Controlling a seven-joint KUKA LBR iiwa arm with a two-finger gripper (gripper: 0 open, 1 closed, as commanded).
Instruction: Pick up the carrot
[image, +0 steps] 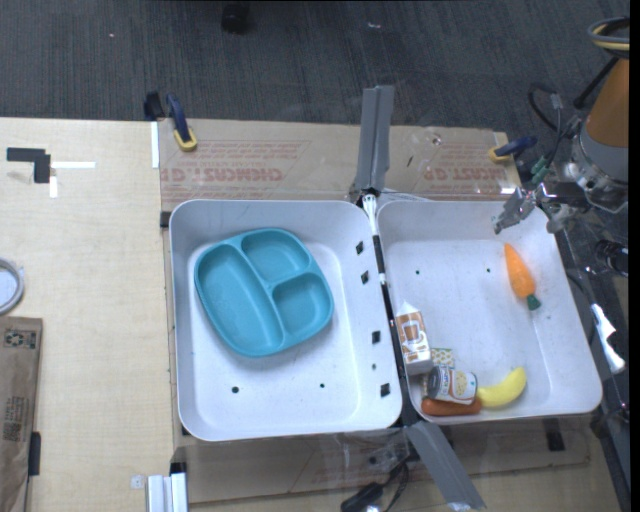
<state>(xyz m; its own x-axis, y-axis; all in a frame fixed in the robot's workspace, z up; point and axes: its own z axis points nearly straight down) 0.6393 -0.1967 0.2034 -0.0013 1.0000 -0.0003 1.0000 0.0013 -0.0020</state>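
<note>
Nearest you, a banana (503, 388), a can (450, 384) and a small carton (411, 338) crowd the right bin's (455, 290) front corner. Your carrot (518, 271) lies farther back near the right wall, well apart from them. It looks like a light, stiff, smooth toy, so I'd pinch across its thick middle. Floor is open on its left; the wall is close on its right. The gripper (516, 208) hovers just beyond it, its opening impossible to make out.
</note>
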